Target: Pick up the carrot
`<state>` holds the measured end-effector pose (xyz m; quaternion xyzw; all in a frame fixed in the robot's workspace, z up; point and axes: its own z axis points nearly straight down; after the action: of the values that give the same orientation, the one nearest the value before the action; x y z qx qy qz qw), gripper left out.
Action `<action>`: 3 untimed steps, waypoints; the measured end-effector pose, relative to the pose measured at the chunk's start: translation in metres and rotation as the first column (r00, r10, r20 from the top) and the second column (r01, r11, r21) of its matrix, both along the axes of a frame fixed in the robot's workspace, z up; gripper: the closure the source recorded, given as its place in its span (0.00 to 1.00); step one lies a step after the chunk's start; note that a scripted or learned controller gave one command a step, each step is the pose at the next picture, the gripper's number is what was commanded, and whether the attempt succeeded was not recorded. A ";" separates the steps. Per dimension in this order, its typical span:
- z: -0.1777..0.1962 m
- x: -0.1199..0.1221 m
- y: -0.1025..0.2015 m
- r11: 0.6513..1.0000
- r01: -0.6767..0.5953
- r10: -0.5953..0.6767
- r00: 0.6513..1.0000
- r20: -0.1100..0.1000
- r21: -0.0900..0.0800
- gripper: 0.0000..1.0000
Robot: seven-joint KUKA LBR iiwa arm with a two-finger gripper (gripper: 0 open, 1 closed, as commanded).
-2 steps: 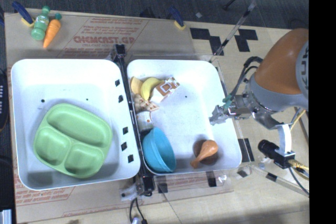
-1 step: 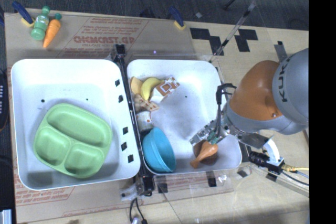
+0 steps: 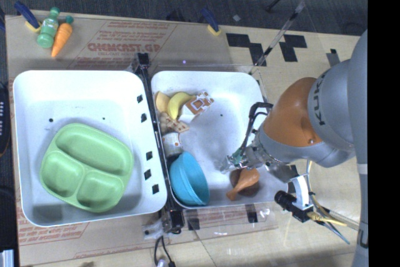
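Observation:
An orange-brown tapered item [image 3: 244, 181], carrot-like, lies on the floor of the right bin [image 3: 219, 81] near its front right corner. My gripper [image 3: 240, 161] hangs just above and behind it, at its thick end, with the orange wrist band [image 3: 294, 119] to the right. Whether they touch cannot be told from here. A small orange carrot with a green top [image 3: 61, 38] lies outside the bins on the cardboard at the far left, beside a green toy bottle [image 3: 47, 31].
The right bin also holds a blue bowl [image 3: 187, 179] at the front left, a yellow banana [image 3: 175, 104] and small patterned items [image 3: 200, 103] at the back. A green divided plate [image 3: 86, 166] lies in the left bin [image 3: 37, 90].

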<state>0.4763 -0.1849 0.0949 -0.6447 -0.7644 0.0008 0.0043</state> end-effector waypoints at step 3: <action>-0.003 0.000 -0.022 0.948 -0.319 0.319 0.948 0.001 0.001 0.00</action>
<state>0.4762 -0.2065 0.0920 -0.5126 -0.8586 0.0008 0.0044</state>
